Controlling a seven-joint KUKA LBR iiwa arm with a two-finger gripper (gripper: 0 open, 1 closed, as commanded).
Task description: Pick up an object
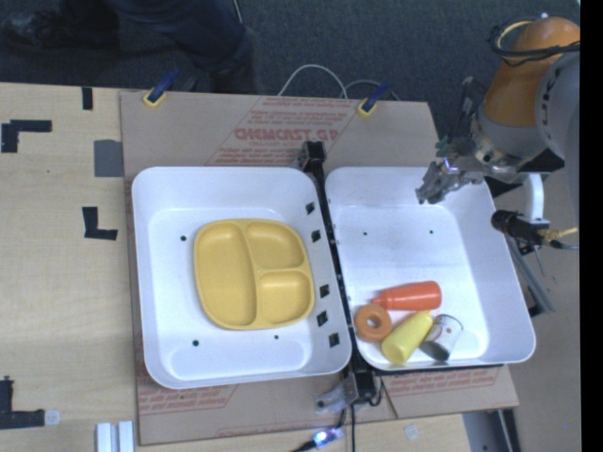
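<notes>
Camera view, starting at the near edge of the right bin [490, 281]: four small things crowd its near corner, namely an orange ring [373, 322], a yellow bottle [407, 336], a dark and silver piece [440, 339] touching the bottle, and an orange carrot-shaped toy [409, 296] just behind them. Any of these could be the pick, but they lie so close that fingers coming down on one may nudge a neighbour or clip the bin's near wall, and the rounded bottle and carrot look likely to roll out of a pinch. Farther in, the right bin's floor is bare and gives free room to travel. In the left bin [160, 252] a yellow divided plate [252, 272] sits alone, with open floor around it. The central rim between the bins is an edge to clear. At the far right corner the gripper [435, 188] hangs over the bin's far rim, well apart from the cluster; whether its fingers are apart or together I cannot tell.
</notes>
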